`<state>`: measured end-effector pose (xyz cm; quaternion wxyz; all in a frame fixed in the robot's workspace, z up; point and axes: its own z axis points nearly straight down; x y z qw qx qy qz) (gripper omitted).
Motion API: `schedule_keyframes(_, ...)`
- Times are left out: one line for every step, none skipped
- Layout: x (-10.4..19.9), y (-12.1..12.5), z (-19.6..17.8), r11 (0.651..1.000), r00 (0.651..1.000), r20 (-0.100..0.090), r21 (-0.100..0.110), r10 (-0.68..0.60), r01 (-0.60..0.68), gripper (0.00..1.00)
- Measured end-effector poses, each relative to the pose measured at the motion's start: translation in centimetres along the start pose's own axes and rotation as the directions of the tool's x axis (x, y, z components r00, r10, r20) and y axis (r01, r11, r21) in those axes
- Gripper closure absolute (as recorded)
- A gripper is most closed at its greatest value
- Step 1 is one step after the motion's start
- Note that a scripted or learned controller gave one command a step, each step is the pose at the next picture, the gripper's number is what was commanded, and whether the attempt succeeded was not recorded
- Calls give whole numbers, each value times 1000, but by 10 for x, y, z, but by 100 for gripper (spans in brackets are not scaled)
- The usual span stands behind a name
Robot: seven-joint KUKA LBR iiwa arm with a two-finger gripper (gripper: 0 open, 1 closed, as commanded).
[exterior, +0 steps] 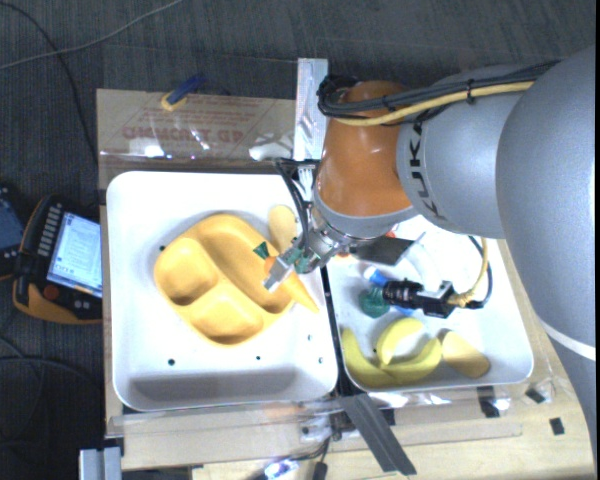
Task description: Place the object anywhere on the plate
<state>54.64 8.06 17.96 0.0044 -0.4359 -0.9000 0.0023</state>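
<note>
Our tool (283, 266) hangs low over the right rim of the yellow divided plate (195, 268) in the left bin (180, 378). We cannot tell from this slant whether it is wide, narrow or closed on anything, because the wrist covers most of it.

Right under it lies what we take to be the task's thing, an orange carrot-shaped piece (302, 294). Its thick end lies by the plate's rim, and its tip points toward the wall between the two bins. A small green tuft (263, 251) on the plate side of the tool may be its leafy top, though we cannot be sure the two are joined. We also cannot say whether the piece rests on the rim or just beside it.

We judge it to be a light, hollow plastic toy. It looks stiff enough to take a firm squeeze and unlikely to break, but its skin is smooth and its body tapers. A grip near the thin tip would probably squirt it out, so we would take it across the thick half, square to its length.

A pale yellow piece (281, 221) sits near the plate's upper right edge and could get nudged. The banana (365, 363) is well apart in the right bin (505, 313).
</note>
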Motion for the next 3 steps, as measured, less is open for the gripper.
schedule_keyframes(-34,-17,0,999,999,3,0,-48,48,100)
schedule_keyframes(-34,-14,-1,993,993,4,1,-121,121,100)
schedule_keyframes(-34,-14,0,993,993,3,1,-121,121,0)
